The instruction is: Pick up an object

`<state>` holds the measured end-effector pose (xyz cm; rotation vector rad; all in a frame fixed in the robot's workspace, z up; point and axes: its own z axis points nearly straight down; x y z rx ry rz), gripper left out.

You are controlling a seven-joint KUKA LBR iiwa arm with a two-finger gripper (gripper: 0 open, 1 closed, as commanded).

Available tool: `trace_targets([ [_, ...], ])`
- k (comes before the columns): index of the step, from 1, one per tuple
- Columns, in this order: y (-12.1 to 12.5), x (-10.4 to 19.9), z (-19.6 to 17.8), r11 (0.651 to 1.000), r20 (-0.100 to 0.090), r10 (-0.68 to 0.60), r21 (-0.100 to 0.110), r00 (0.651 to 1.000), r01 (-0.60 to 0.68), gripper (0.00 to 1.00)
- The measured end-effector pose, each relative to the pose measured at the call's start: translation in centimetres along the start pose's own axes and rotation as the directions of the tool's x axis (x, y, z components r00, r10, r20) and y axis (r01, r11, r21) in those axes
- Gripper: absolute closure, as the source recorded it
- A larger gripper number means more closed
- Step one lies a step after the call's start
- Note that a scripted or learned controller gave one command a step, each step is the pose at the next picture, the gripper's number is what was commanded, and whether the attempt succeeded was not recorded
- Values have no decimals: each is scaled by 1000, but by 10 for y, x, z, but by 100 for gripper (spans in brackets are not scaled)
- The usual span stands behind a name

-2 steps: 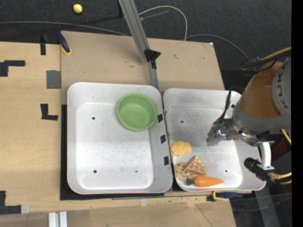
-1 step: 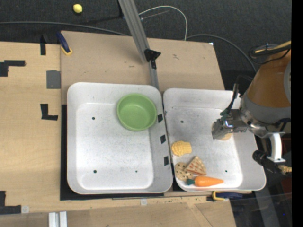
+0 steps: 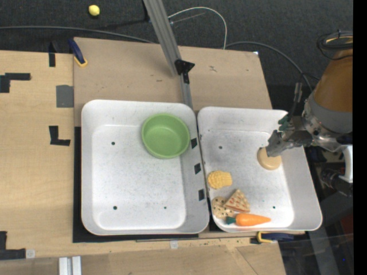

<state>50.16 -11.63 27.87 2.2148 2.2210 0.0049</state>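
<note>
While two white bins sit side by side, the left bin (image 3: 97,211) holds a green bowl (image 3: 166,135). Over the right bin (image 3: 298,211), the gripper (image 3: 277,146) hovers touching a tan round piece (image 3: 269,161); grip unclear. Corn (image 3: 219,180), crackers (image 3: 232,203), carrot (image 3: 250,220) lie near the front.

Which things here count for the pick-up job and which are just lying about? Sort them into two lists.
For the job:
gripper, low in the right bin
tan round piece right under the gripper
yellow corn piece
cracker wedge
toy carrot
green bowl in the left bin

Lying about:
yellow ball on the dark floor
grey pole across the bench
</note>
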Motion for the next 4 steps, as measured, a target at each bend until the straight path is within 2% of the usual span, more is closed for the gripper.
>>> trace_targets([
  [2, 51, 103, 35, 1000, -2, -4, 9, 1000, 4, 100],
  [3, 71, 147, 36, 1000, -2, -3, 7, 1000, 3, 100],
  [4, 108, 183, 38, 1000, -2, -2, 6, 1000, 2, 100],
])
